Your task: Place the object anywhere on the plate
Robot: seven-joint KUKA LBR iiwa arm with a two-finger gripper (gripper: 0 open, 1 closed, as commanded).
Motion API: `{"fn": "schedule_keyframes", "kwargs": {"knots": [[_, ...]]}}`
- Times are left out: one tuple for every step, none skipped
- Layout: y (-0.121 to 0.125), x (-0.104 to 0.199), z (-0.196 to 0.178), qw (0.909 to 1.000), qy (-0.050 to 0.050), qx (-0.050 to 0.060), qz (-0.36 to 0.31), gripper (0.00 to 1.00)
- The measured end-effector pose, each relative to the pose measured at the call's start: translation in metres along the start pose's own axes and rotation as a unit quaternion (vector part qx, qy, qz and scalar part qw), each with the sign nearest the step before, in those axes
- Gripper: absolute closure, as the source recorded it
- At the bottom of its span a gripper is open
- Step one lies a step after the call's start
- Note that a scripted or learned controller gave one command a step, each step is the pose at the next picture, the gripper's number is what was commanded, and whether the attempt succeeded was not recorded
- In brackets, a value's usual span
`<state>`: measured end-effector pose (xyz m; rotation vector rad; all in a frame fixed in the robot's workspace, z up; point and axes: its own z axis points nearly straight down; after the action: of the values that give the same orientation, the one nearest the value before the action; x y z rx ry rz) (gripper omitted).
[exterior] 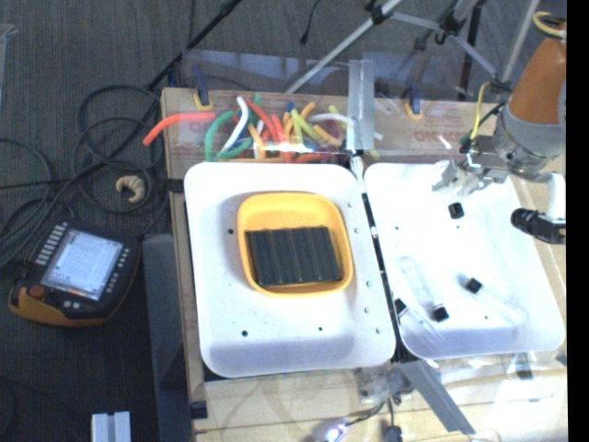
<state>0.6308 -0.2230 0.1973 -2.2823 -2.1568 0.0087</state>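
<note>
Two white bins sit side by side — the left bin [212, 330] holds one yellow plate [250, 212] with a dark ribbed slab [293, 256] lying on it. The right bin [515, 334] holds three small black pieces: one [456, 211] toward the upper middle, one [473, 284] at mid right, one [439, 314] lower down near a clear plastic object [414, 277]. At the upper right of the frame the gripper [465, 175] hangs over the right bin's upper edge — whether it is wide or narrow cannot be told. A bundle of coloured tubes [267, 129] lies above the left bin.

No legible text or labels
</note>
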Motion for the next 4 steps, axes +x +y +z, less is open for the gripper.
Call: {"fn": "schedule_keyframes", "kwargs": {"knots": [[-0.073, 0.023, 0.062, 0.9965, 0.002, 0.0, -0.083, 1.0], [-0.13, 0.04, 0.007, 0.9843, 0.002, -0.001, -0.176, 1.0], [-0.15, 0.071, 0.043, 0.9567, -0.001, -0.002, -0.291, 1.0], [-0.151, 0.098, 0.0, 0.9108, 0.001, -0.003, -0.413, 1.0]]}}
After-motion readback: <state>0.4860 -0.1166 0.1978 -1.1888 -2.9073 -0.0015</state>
